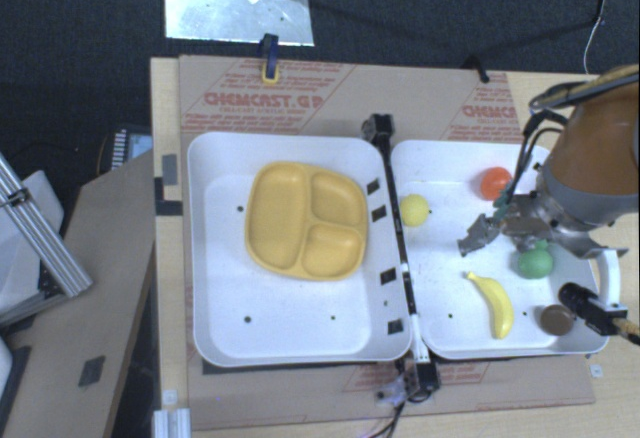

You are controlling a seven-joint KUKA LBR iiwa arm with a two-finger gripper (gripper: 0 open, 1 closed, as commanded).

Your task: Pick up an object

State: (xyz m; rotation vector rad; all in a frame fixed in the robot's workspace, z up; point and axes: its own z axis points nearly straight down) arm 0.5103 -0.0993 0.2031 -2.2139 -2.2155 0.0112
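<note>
Pincer hangs low over the middle of the right bin, its grey fingers pointing toward the divider between the 2 bins, and nothing sits between them; whether they are spread or closed I cannot tell from this slanted view. Its position suggests an approach not yet finished: it is near several candidates but not plainly over any 1. Just beside the wrist, toward the bin's right edge, lies a green ball, partly tucked under the arm's body, which would make it awkward to reach from here. An orange ball rests near the bin's far edge, close behind the wrist. A yellow ball sits near the left edge of this bin, against the divider side, apart from the tool. A banana lies toward the near edge, below the tool and slightly apart from it, its length running toward the near right corner; I judge it the easiest target, since it lies flat and in the open. A brown round object sits in the near right corner, beside a dark part of the arm's hardware. The left bin carries a yellow divided plate with 3 compartments around its middle, well apart from the tool and unlikely to matter to this pick.
</note>
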